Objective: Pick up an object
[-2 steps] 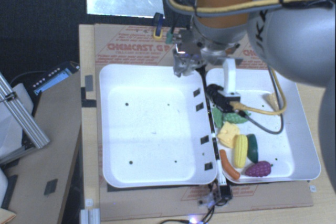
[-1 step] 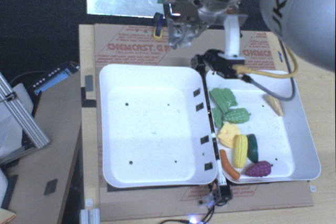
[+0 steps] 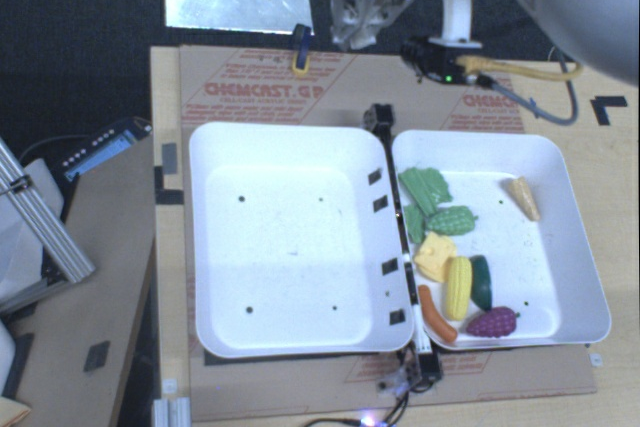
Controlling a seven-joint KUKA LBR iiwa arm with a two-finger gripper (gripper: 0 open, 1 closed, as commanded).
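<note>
The gripper [image 3: 358, 27] is seen high above the far edge of the bench, beyond both bins; whether it is apart or together cannot be told, and nothing is seen held. The right bin [image 3: 570, 215] carries all the objects, crowded along its left wall: two green pieces, a yellow block, a corn cob [image 3: 457, 286], a carrot and purple grapes at the near edge. A pale cone [image 3: 523, 197] lies apart near the far right corner. It would probably be grasped most cleanly, since no neighbour crowds it. The left bin [image 3: 290, 235] need not be approached.
</note>
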